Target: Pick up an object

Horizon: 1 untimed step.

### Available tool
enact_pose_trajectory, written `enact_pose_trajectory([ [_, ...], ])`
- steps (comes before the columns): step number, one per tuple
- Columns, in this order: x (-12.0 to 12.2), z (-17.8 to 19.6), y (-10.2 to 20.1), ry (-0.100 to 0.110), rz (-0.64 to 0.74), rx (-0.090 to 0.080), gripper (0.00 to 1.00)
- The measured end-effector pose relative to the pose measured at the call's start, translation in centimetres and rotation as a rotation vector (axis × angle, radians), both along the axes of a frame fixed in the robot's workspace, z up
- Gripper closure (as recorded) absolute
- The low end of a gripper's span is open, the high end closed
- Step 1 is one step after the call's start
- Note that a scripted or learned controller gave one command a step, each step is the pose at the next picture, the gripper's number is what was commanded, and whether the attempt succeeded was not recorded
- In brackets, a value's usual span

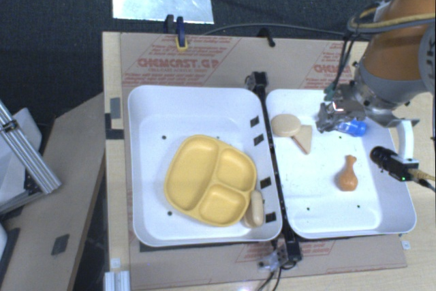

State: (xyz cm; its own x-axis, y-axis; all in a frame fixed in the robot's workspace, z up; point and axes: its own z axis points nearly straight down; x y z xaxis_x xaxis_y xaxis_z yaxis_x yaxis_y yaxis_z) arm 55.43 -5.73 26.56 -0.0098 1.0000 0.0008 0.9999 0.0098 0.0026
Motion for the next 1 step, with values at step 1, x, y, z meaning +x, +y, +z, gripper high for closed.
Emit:
enact_pose_trajectory([
  [1,1.49,0.38,5.22,-0.001,0.000,0.001,1.00],
])
